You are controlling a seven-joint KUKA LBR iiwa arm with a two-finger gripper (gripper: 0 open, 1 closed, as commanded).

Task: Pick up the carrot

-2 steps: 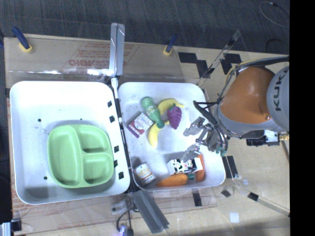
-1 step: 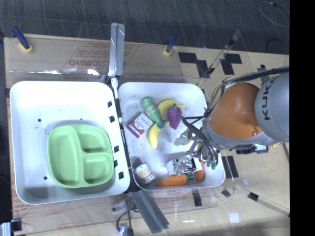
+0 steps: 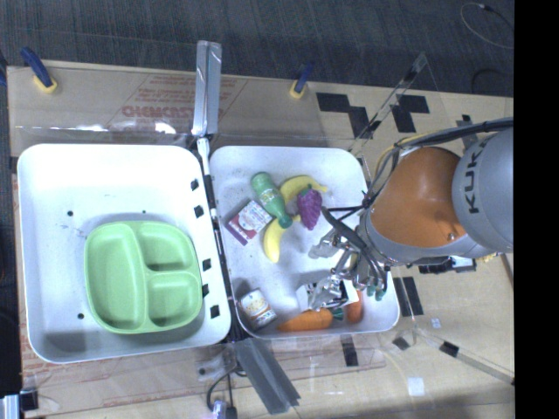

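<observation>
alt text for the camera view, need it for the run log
A grey arm's gripper hangs low over the right bin, just above an orange carrot lying at the bin's near edge. That bin also holds a banana, purple grapes, a green bottle and a small can. The left bin holds a green divided tray.

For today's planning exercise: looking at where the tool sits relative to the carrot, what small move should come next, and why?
Probably a short descent straight onto the carrot. The tool sits just above it, near the front wall of the right bin, and nothing shows between its fingers, so the carrot is not yet held.
</observation>
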